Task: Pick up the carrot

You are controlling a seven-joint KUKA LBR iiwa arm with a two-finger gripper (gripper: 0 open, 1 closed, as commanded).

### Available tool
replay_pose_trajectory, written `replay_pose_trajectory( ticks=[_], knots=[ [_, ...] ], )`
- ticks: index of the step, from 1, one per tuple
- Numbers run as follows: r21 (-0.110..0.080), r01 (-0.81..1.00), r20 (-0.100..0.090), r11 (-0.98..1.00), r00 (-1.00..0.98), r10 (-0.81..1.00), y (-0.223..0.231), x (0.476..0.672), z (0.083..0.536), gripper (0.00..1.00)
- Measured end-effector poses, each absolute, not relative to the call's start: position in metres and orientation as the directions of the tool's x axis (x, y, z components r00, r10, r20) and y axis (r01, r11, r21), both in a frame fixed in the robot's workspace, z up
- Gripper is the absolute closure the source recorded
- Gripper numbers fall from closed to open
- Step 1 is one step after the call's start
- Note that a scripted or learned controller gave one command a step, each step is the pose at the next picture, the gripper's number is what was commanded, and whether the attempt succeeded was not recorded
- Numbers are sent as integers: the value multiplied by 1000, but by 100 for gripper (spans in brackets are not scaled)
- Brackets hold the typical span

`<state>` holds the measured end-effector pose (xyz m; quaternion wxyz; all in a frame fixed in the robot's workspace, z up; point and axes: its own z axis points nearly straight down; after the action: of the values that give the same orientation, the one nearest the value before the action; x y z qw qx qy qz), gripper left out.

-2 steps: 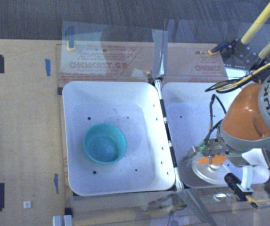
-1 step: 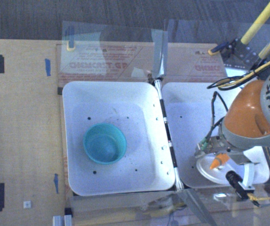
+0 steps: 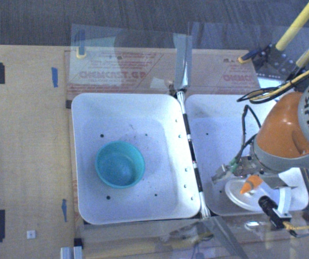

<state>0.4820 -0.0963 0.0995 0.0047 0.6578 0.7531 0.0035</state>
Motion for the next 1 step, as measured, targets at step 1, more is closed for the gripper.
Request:
replay_pose_trajectory(
  ticks=[1],
  knots=[
    [1,994,-1,107,-107,994,-170,494,105,0]
  ],
)
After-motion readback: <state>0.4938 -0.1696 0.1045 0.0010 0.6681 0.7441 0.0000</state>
